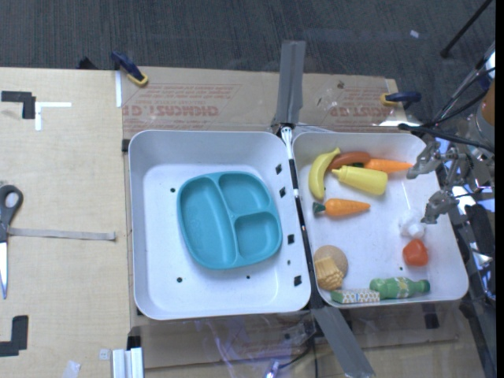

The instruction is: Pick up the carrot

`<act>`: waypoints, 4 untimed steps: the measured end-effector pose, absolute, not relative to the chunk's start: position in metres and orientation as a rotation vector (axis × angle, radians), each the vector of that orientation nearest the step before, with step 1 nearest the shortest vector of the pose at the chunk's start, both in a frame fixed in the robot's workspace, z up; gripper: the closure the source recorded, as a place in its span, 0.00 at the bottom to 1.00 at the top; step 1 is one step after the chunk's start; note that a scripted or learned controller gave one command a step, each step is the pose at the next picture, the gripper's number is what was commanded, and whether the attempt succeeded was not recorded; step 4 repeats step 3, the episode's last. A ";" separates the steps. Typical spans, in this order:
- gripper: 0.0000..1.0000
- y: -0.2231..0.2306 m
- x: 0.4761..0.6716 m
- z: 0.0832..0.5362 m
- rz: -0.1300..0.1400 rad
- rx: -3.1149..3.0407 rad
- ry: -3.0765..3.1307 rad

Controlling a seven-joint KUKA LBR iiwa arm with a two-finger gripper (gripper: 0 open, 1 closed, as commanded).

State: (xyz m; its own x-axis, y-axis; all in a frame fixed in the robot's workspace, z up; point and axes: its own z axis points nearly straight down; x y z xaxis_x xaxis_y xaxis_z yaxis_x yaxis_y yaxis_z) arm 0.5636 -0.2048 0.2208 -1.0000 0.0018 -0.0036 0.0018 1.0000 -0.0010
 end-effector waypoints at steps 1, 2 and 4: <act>0.00 -0.221 0.621 0.097 -0.003 -0.120 3.133; 0.00 -0.146 0.645 0.094 -0.002 -0.327 3.118; 1.00 -0.145 0.647 0.105 -0.005 -0.330 3.112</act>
